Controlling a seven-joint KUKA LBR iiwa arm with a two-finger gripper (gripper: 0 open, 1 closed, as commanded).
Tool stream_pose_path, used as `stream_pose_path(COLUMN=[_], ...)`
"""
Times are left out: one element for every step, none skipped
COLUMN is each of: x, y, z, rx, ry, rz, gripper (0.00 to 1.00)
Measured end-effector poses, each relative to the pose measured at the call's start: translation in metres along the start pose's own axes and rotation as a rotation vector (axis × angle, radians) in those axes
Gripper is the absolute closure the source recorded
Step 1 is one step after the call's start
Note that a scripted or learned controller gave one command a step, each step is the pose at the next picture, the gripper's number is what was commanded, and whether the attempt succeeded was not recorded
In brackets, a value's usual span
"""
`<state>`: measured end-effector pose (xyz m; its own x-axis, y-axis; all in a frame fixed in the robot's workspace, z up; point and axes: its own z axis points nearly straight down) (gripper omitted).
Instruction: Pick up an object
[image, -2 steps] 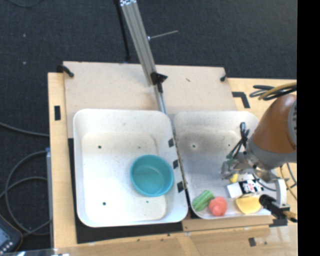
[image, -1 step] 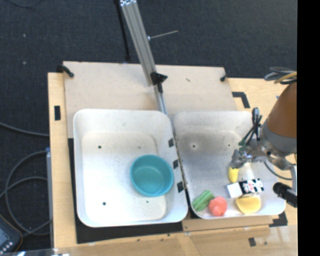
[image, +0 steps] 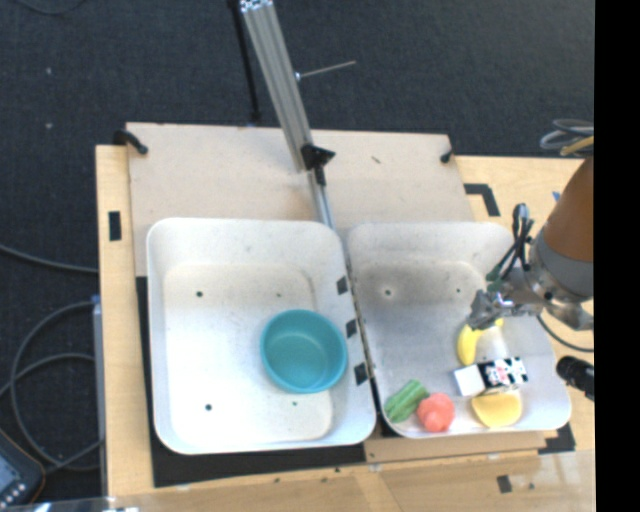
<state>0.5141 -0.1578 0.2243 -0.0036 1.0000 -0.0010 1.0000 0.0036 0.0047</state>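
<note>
A cluster of small objects sits in the right white bin, crowded toward its near right corner. A yellow lemon-shaped piece lies highest in the group, directly under the gripper. Just below it is a small white box with black and red markings, and under that a second yellow fruit-like piece against the bin's front rim. To their left, a red-pink rounded object touches a green oblong one, both along the front wall.

The gripper hangs over the upper yellow piece, close to or touching it; I cannot tell how it is set or whether it grasps anything. The grey arm with its orange band enters from the right.

The left white bin holds a teal bowl, upright, near its right wall.
</note>
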Motion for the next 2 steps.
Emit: stream_pose_path(x=[0.05,0.104], y=[0.032,0.057], z=[-0.011,-0.011], rx=[0.001,0.003], ry=[0.002,0.003], rz=[-0.005,-0.005], gripper=[1.0,1.0])
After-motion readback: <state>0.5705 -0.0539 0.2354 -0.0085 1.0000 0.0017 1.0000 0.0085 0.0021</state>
